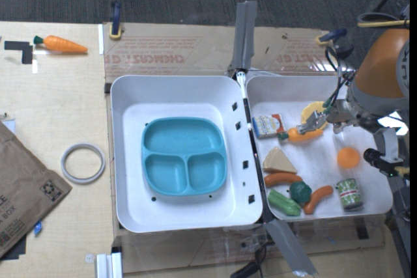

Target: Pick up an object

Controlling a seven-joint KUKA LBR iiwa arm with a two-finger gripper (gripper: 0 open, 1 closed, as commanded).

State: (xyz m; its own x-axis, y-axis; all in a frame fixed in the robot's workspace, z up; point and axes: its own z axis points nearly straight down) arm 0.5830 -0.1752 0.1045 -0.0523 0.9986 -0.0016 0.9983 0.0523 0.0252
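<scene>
Toward 2 o'clock in the right bin [384,195], the gripper [318,119] hangs low over an orange carrot [305,134], with something yellow [313,109] just behind it; whether its fingers are apart or together I cannot tell, and nothing shows the carrot between them. The arm reaches in from 3 o'clock, so its wrist sits over the bin's far corner, likely lined up for a grasp on that carrot. The carrot's long axis runs roughly from 8 o'clock to 2 o'clock, one end touching a small carton [268,125] at its 9 o'clock side. Other toys cluster toward 6 o'clock, well apart. The left bin [130,159] holds a blue tray [184,155] with 3 compartments.
</scene>
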